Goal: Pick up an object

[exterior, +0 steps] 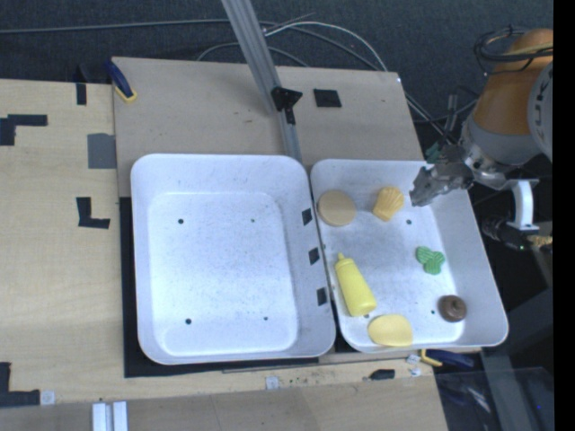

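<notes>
Two-finger gripper [424, 190] near small yellow ridged block [389, 202]; finger state: cannot tell. Risk: descending beside the block, nudging it away; closing on nothing.

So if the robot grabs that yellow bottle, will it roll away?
Maybe. The yellow bottle lies on its side in the right bin, and its rounded body looks apt to roll if nudged sideways. It looks like smooth plastic, so probably light and a bit slippery.
</notes>
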`<state>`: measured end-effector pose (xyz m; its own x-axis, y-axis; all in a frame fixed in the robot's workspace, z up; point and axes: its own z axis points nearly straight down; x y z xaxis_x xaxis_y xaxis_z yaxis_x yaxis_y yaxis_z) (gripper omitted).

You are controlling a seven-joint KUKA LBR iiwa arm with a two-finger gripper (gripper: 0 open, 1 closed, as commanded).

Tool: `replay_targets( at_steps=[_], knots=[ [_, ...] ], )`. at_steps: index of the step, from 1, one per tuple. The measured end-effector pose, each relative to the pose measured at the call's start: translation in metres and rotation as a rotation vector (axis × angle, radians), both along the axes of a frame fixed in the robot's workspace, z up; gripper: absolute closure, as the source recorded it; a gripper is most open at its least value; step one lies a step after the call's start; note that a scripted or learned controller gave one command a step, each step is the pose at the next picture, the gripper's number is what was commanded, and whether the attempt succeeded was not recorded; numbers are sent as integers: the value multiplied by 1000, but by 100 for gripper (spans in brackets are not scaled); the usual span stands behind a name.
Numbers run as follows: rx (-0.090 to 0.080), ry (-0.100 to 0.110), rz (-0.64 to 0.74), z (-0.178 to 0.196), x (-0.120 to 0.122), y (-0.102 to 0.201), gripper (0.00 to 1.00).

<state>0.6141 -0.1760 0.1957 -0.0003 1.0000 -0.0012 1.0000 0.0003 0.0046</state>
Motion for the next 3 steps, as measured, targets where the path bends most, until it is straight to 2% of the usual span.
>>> replay_targets(
  at_steps=[1, 3],
  knots=[
    [0, 1, 0, 52, 1, 0, 100],
    [2, 4, 4, 65, -30, 101, 100]
  ],
)
